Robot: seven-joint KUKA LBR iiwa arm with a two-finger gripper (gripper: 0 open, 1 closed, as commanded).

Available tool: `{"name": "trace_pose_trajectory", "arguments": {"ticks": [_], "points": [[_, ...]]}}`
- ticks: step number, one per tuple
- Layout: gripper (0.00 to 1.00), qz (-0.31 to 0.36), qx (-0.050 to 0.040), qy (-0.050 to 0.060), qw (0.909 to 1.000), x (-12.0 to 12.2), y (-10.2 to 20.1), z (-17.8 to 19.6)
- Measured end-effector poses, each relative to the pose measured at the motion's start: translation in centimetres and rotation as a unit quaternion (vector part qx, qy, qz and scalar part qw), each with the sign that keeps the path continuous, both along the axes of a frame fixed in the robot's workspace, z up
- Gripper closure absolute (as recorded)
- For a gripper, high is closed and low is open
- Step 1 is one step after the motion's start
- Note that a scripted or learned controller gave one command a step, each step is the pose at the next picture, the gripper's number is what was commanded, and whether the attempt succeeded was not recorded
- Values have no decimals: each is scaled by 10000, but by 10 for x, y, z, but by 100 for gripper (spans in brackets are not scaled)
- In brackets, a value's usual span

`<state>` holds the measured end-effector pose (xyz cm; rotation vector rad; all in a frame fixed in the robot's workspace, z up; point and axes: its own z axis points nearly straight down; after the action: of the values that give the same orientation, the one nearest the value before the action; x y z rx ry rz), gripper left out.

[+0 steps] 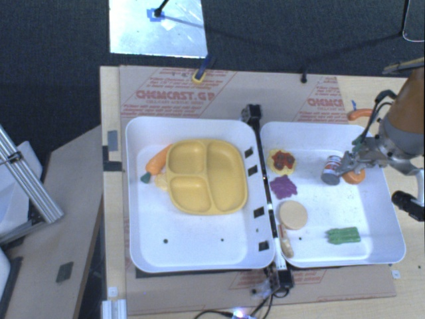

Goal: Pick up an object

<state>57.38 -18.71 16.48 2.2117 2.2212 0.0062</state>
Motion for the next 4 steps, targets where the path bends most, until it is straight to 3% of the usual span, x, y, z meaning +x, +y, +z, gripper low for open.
{"name": "trace_pose_trajectory", "arguments": {"ticks": [1, 3, 4], "points": [[100, 1, -2, 0, 10000, 2, 0, 54], [100, 26, 21, 25, 10000, 19, 106, 70], [100, 23, 21, 39, 10000, 24, 154, 51]]}}
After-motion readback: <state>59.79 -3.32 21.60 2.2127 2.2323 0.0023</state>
